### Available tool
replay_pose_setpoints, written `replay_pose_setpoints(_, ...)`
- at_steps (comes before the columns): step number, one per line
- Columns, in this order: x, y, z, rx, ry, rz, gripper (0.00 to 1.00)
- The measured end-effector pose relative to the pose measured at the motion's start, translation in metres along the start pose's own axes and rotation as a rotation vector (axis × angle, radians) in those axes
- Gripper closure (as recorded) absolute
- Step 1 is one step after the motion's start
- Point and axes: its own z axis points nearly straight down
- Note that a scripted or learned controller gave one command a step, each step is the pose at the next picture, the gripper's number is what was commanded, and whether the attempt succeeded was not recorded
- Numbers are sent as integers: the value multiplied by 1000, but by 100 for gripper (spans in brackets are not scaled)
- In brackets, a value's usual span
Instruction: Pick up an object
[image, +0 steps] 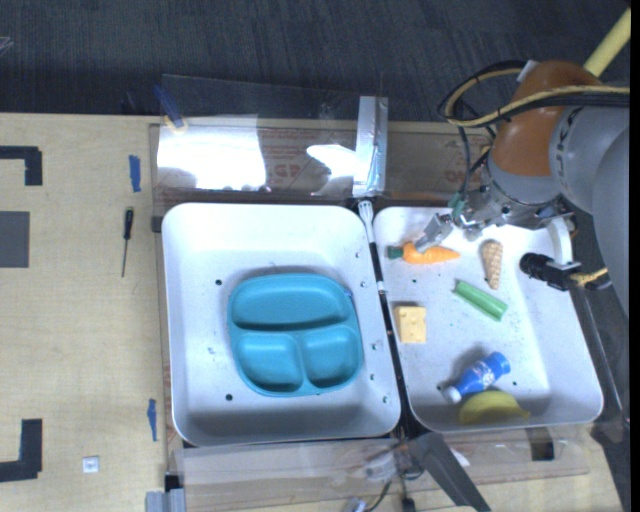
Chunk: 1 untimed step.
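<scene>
gripper (437, 232) of mine hangs over the carrot (430, 255), upper middle of the right bin (560, 400); grip state unclear. i judge this the approach; next, descend and clamp.

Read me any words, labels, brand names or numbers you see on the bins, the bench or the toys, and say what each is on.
No text can be read.
The blue bottle in the right bin has a pale band, too small and blurred to read.
The clear panel behind the bins shows faint marks lost in glare.
</scene>
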Motion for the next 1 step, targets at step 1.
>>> replay_pose_setpoints(1, -15, -14, -72, 5, 0, 23, 0)
